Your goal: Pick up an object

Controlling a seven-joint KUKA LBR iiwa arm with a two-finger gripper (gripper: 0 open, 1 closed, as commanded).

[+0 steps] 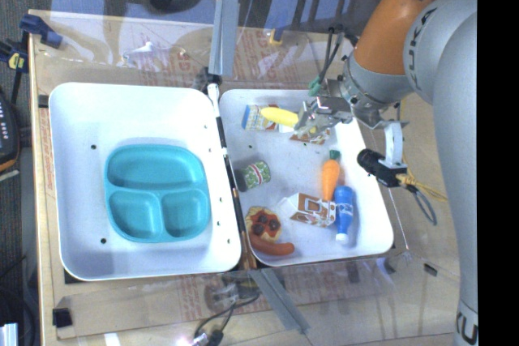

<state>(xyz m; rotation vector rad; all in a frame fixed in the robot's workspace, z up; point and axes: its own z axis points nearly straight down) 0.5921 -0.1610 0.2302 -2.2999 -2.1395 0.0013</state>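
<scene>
My gripper (315, 119) hangs over the back of the right bin (369, 235), just right of a yellow banana (279, 117) that lies on a small box (255, 117). A small brownish item (307, 136) sits directly beneath the gripper. Further forward lie an orange carrot (329, 177), a blue bottle (345, 213), a small brown-and-white carton (314, 209), a green can (256, 174), and a pizza slice with a sausage (267, 229).
The left bin (73, 109) holds a teal divided tray (156, 192). A raised divider (226, 174) separates the two bins. The arm's grey body and orange band (393, 20) loom over the right bin's back right corner.
</scene>
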